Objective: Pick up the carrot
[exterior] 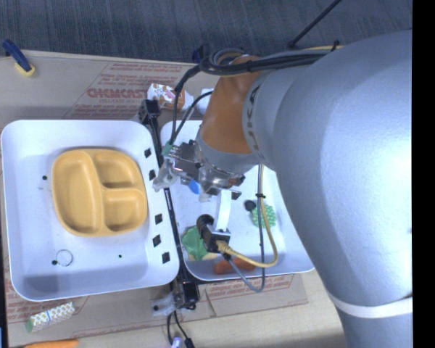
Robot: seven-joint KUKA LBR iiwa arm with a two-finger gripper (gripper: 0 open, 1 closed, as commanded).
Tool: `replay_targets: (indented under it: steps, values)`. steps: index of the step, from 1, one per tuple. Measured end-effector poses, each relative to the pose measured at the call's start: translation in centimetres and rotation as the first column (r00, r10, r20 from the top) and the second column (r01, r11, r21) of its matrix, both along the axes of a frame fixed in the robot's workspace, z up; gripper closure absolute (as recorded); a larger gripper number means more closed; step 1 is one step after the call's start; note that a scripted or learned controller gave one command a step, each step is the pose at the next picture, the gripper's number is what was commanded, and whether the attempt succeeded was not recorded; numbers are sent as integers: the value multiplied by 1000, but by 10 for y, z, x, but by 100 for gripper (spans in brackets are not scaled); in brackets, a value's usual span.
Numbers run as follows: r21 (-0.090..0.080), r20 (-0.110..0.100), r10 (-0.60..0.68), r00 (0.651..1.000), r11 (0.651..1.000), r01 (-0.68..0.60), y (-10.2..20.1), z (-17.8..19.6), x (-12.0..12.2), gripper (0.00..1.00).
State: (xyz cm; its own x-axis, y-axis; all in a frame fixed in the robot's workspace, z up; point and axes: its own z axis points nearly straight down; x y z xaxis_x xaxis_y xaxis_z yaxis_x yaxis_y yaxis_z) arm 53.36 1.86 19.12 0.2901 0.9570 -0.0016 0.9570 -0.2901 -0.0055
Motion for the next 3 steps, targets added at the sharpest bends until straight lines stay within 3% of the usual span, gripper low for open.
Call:
replay_targets:
  steps: [1, 2, 3]
  values:
    - [3, -3, 138, 990, 990, -138, 47, 0, -3, 0]
    - [4, 1, 685, 729, 729, -685, 21, 0, 11, 0]
    - [6, 2, 849, 529, 529, -849, 35, 0, 10, 0]
